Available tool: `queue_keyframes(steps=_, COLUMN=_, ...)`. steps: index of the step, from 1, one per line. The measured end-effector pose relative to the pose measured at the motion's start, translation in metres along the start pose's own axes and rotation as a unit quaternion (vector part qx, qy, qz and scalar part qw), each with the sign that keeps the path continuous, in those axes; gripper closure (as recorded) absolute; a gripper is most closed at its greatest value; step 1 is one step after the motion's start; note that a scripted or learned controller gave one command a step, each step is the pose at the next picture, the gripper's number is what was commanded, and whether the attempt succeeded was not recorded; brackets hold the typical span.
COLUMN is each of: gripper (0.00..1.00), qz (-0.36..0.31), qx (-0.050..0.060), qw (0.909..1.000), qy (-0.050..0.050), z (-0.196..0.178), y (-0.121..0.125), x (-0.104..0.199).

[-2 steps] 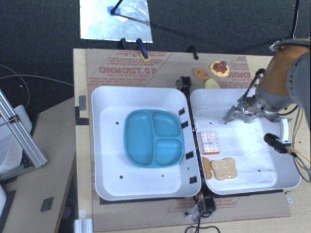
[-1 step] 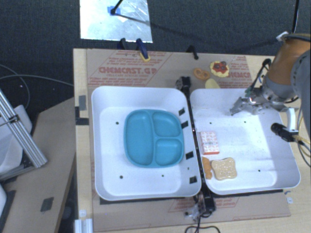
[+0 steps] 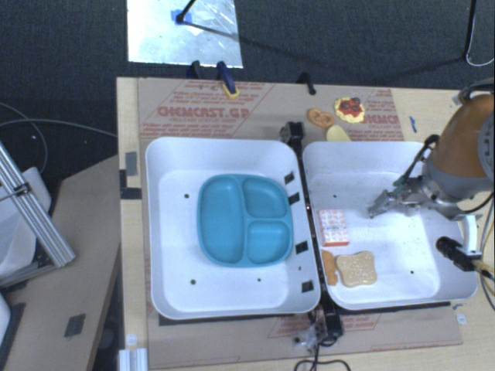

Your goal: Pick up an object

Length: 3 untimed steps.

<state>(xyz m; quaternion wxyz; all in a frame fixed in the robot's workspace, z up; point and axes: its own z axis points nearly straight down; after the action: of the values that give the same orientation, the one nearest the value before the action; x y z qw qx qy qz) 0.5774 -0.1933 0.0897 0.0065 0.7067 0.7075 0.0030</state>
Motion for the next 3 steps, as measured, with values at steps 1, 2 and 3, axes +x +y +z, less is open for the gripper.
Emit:
queue_keyframes(steps=1, gripper=1.00, qz=0.000, qx=-0.003, qw=1.0000, qy=-0.002, z=-0.011, y=0.003, x=-0.002)
queue_keyframes(steps=2, gripper=1.00, qz=-0.008, qx=0.002, qw=1.0000, qy=0.005, z=-0.101, y=-0.001, x=0.126)
queue_keyframes(steps=3, gripper=1.00, qz=-0.003, qx=0.008, qw=1.0000, qy=0.004, z=-0.096, y=-0.066, x=0.168)
